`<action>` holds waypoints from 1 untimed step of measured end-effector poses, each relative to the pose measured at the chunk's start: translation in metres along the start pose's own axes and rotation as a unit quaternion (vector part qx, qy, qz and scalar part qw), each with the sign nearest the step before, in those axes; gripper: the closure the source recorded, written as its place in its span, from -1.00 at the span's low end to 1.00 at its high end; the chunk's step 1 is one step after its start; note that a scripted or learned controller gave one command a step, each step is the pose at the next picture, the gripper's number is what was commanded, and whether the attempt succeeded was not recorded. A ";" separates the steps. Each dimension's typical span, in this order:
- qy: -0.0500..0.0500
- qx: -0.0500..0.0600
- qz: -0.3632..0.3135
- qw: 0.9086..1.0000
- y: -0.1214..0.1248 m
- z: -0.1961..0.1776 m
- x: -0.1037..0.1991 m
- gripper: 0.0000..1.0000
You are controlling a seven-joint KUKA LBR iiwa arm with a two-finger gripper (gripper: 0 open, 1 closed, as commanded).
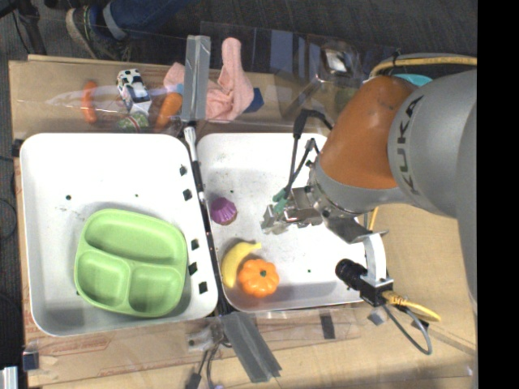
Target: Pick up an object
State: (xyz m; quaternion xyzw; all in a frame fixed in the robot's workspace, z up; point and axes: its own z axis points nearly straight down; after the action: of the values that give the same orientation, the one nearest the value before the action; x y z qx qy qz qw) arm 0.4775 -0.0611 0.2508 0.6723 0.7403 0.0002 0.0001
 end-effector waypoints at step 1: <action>0.000 0.000 0.000 1.000 0.000 0.000 0.000 -1.00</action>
State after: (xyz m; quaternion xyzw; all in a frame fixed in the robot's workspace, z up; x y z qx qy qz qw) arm 0.4774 -0.0612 0.2507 0.6722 0.7404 0.0001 -0.0002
